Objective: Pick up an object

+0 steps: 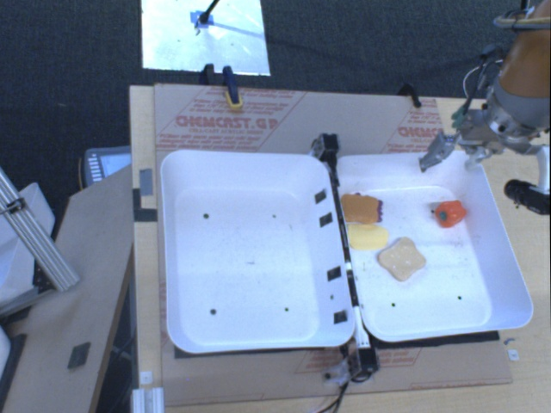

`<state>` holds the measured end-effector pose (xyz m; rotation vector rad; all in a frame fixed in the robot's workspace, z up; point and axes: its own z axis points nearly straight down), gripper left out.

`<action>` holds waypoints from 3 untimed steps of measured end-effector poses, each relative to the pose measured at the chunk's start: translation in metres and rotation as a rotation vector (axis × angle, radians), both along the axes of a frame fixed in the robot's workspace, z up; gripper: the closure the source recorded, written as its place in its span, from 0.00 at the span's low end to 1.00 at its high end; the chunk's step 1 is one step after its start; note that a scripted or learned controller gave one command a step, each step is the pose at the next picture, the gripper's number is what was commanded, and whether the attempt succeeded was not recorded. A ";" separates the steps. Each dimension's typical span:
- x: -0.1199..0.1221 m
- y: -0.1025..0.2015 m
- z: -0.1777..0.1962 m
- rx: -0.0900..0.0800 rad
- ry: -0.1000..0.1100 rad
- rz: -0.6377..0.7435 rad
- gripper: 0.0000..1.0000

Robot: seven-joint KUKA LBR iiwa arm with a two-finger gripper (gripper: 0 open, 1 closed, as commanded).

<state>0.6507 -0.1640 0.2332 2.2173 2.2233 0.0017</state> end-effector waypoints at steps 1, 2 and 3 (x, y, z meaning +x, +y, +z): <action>0.001 0.000 0.012 -0.001 -0.004 0.003 1.00; 0.020 0.068 0.146 -0.001 -0.015 0.009 1.00; -0.032 0.173 0.117 0.004 0.004 0.011 1.00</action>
